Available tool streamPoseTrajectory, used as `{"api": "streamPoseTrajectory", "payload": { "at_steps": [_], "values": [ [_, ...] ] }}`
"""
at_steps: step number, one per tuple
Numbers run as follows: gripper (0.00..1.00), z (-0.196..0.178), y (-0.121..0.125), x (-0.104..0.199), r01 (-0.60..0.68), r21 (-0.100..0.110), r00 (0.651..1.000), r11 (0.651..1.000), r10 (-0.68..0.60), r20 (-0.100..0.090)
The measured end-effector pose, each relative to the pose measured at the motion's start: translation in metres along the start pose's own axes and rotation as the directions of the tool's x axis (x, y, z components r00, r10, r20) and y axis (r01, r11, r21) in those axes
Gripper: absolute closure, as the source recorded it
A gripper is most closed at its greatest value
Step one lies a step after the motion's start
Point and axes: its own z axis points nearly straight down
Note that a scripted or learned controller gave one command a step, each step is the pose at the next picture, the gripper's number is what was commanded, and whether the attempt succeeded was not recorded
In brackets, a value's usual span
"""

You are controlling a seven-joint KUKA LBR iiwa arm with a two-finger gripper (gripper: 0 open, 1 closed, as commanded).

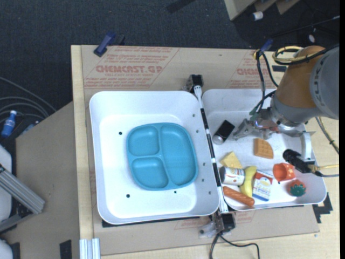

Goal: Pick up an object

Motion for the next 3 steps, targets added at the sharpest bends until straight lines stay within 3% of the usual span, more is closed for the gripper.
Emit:
{"api": "streamPoseTrajectory", "payload": {
  "at_steps": [1,2,3],
  "values": [
    [1.0,-0.01,0.001,0.001,0.0,-0.003,1.0,1.0,0.0,0.0],
    [1.0,-0.125,-0.071,0.021,0.001,-0.003,1.0,1.0,-0.001,0.001],
    [0.0,-0.124,-0.072,0.022,0.001,-0.002,1.0,1.0,-0.001,0.0]
  ]
}}
